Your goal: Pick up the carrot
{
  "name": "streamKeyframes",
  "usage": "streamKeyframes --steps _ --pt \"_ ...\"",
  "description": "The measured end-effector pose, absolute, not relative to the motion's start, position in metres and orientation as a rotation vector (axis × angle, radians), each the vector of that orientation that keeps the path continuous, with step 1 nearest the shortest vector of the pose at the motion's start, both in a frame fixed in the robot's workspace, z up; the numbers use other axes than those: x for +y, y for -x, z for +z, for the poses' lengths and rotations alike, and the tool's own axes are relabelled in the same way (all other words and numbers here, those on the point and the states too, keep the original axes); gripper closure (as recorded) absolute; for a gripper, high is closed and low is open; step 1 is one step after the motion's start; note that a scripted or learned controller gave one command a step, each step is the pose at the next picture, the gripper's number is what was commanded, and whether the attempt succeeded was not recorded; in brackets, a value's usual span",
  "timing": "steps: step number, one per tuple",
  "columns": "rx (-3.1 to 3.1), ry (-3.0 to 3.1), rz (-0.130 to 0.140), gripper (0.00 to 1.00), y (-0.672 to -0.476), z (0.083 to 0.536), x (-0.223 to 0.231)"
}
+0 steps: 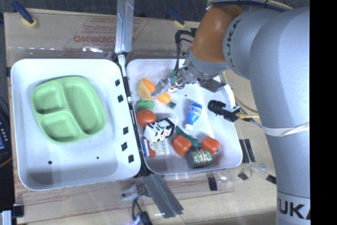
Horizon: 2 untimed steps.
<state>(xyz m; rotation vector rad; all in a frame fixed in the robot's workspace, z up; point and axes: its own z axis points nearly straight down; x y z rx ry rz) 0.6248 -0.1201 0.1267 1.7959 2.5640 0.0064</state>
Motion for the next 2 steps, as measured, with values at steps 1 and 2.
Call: streamKeyframes --steps 1,2 --pt "2.468 -1.869 -0.001 0.0 -0.647 0.129 -0.156" --pt "2.399 -1.966 -0.007 0.0 -0.656 0.129 -0.141"
